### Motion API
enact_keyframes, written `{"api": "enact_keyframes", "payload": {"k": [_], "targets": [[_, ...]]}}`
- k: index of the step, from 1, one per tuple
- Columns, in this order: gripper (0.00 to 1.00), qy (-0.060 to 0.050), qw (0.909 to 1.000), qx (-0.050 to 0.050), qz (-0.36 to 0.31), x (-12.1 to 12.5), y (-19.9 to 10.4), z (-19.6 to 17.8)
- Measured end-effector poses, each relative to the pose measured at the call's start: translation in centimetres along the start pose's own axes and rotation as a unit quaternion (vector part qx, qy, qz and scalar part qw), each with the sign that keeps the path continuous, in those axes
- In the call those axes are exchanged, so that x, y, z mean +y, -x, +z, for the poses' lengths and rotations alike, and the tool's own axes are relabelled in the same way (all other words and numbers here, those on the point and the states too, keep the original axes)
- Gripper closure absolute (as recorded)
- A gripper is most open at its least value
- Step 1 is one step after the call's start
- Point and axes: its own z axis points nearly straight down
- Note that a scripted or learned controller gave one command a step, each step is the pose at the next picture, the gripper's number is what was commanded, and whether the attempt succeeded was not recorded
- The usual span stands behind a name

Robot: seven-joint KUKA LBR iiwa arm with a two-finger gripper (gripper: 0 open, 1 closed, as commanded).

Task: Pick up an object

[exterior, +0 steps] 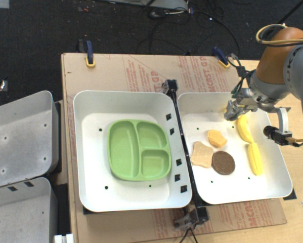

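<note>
In the right bin [272,186] lie a yellow banana [244,129], a yellow corn cob [255,159], an orange cheese-like chunk [217,138], a tan bread slice [202,155] and a brown round cookie [223,162]. My gripper [233,112] hangs at the bin's far side, right at the banana's upper end. Its fingers are dark and small against the wrist, so their spread is unclear. Nothing is visibly lifted.
The left bin [90,186] holds a green divided plate [139,150]. A black divider [179,135] runs between the bins. Clamps [89,53] sit on the cardboard's far edge, and grey trays [19,135] lie off to the left.
</note>
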Motion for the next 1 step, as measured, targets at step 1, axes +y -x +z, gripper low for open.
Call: {"api": "enact_keyframes", "payload": {"k": [1], "targets": [[1.00,0.003,1.0000,-0.001,0.000,1.01,0.06,-6.08]]}}
